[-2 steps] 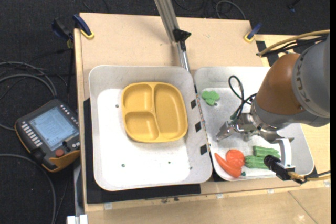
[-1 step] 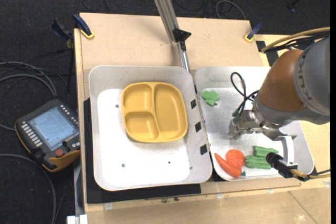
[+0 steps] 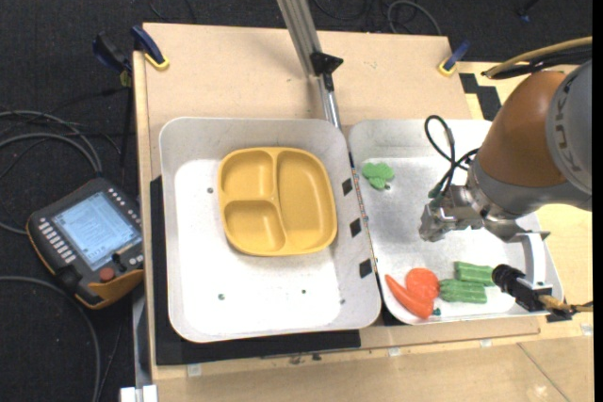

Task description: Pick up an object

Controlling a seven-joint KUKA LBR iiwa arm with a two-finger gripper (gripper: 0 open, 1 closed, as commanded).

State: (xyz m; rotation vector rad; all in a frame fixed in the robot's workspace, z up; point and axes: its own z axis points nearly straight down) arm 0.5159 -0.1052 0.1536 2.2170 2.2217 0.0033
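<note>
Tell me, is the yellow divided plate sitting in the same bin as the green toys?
No, the yellow divided plate lies in the left bin, while the green toys lie in the right bin.

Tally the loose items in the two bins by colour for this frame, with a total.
Yellow: 1, the divided plate in the left bin.
Green: 3, a small piece and two long pieces, right bin.
Red-orange: 1, the piece beside them.
Total: 5

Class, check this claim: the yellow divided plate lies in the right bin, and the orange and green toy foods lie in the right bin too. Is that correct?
Not quite. The camera view shows the yellow divided plate in the left bin. The orange and green toy foods do lie in the right bin.
</note>
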